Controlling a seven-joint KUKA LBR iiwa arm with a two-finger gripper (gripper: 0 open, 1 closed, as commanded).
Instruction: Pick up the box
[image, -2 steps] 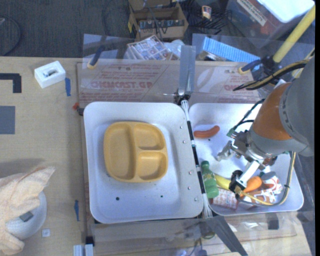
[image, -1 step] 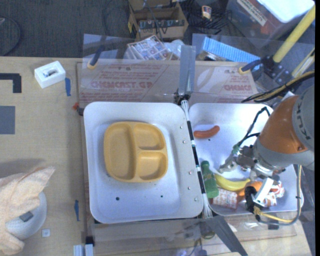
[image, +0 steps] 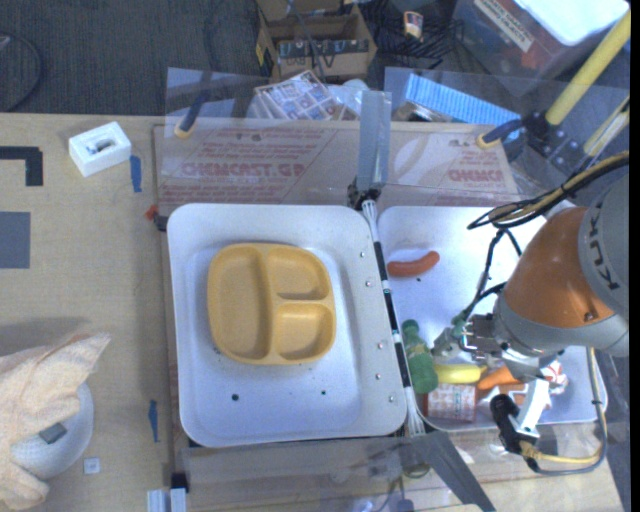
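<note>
Cylindrical labelled can (image: 452, 402), glossy green bottle (image: 419, 368), moulded yellow tray (image: 270, 302)

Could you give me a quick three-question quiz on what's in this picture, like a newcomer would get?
1. True or false: the yellow divided tray lies in the left bin.
2. Which item lies apart from the cluster, near the far end of the right bin? A) a sausage B) a spoon C) a cup
3. Fill in: the arm's wrist hangs over the ____ bin.

Key:
1. True.
2. A, the sausage; the green bottle, the can and other small items crowd the near end beneath the arm.
3. Right.
</note>
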